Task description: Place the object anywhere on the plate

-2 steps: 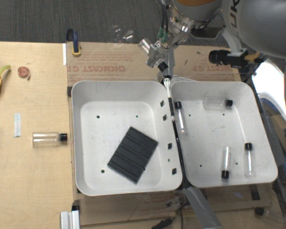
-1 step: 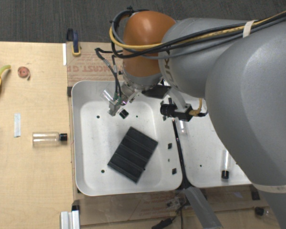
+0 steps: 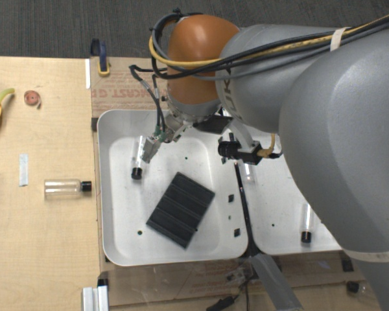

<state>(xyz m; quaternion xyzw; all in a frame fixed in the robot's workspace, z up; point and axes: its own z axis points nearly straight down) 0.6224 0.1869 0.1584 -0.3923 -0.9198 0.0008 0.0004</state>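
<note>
Gripper (image 3: 157,138) hangs over the left bin (image 3: 117,238), right by a small clear vial (image 3: 139,159) near its left wall; how the fingers stand, I can't tell. Dark ribbed plate (image 3: 181,210) lies just beside, mid-bin. Another vial (image 3: 306,224) sits in the right bin (image 3: 279,225); a bottle (image 3: 67,186) lies out on the bench (image 3: 39,251).

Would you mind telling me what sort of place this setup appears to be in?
Probably a robotics lab bench: a grey arm with bundled cables reaches over two shallow white bins, and a clear vial lies on the wooden table.

text: red print on cardboard sheet (image 3: 126,86) at bench's far edge, behind left bin (image 3: 117,173) | legibility: none (upside down, too blurred to read)
</note>
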